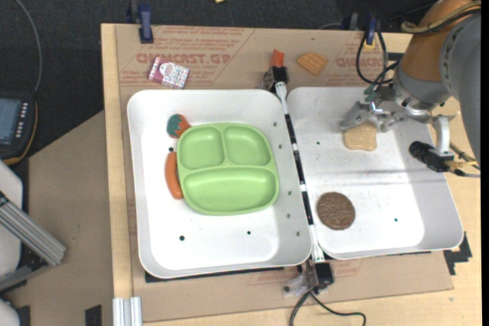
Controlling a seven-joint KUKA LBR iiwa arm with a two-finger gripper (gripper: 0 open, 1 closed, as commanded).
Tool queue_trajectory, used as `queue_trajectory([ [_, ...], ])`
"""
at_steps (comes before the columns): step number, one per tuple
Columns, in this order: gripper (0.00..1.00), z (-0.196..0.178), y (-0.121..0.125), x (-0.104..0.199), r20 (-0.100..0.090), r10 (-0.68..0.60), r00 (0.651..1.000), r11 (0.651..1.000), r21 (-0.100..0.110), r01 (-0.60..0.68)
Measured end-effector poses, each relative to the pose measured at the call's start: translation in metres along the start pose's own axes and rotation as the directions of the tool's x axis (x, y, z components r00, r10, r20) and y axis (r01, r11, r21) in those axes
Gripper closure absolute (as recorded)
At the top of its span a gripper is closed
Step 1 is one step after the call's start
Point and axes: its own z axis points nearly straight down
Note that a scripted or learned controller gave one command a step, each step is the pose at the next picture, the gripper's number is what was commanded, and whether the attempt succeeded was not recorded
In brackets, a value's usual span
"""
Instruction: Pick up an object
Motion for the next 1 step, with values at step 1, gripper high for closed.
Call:
queue_trajectory([
  [1,0.00,0.0001,-0.0261,0.0227,-0.003,0.002,1.000,1.000,0.008,-0.002],
])
